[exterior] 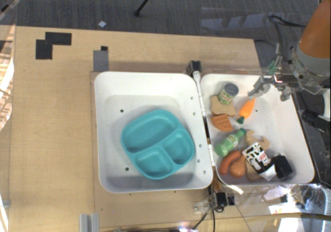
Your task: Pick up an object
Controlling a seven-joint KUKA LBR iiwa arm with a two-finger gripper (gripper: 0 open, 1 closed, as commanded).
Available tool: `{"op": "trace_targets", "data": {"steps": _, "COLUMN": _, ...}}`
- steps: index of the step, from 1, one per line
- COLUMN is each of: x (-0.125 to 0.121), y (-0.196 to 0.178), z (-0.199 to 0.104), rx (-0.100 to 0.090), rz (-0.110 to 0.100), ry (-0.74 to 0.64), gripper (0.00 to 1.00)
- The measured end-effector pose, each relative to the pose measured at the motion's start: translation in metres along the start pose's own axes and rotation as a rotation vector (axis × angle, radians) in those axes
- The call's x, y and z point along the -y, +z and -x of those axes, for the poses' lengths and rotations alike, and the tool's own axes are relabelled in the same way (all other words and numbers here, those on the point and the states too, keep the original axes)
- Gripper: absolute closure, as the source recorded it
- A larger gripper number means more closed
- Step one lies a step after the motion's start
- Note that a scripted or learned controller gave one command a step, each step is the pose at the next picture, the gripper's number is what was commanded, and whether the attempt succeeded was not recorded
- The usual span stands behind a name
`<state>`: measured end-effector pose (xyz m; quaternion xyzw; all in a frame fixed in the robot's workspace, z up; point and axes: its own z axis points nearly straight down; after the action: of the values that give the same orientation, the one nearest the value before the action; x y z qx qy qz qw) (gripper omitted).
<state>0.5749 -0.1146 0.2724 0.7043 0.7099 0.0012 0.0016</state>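
Reaching in from the right, the arm [315, 34] sits over the far right corner of the right bin [297, 122], its orange band and grey wrist above the rim. By my reading the pick is at the approach step: nothing has been lifted and no object is singled out by contact.

The bench [51, 138] carries both bins side by side. The left bin [108, 102] holds a teal divided plate [158, 144], lying flat near its middle, well away from the arm.

The right bin holds all the small things, crowded toward its left and near side. At the near edge lie a black-and-white carton [257, 156], a black block [283, 166] just beside it, and a brown sausage [231, 162]. A green bottle [229, 142] lies tilted above the sausage, with a slice of toast [223, 122] above that. Farther back stand a small can [228, 92] and, nearest the arm, an orange carrot [247, 109].

The gripper [260, 87] hangs just above and beside the carrot, apart from it; I cannot tell whether its jaws stand apart or together, as they are too small and blurred.

The next move likely calls for lowering squarely over one item, the carrot being closest, and closing across its narrow width without nudging the can.
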Motion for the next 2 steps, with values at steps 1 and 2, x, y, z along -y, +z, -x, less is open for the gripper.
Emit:
{"op": "trace_targets", "data": {"steps": 1, "x": 0.002, "y": 0.106, "z": 0.02, "rx": -0.002, "rz": -0.01, "ry": 0.237, "gripper": 0.0}}
{"op": "trace_targets", "data": {"steps": 2, "x": -0.034, "y": 0.185, "z": 0.038, "rx": -0.002, "rz": 0.007, "ry": 0.334, "gripper": 0.0}}
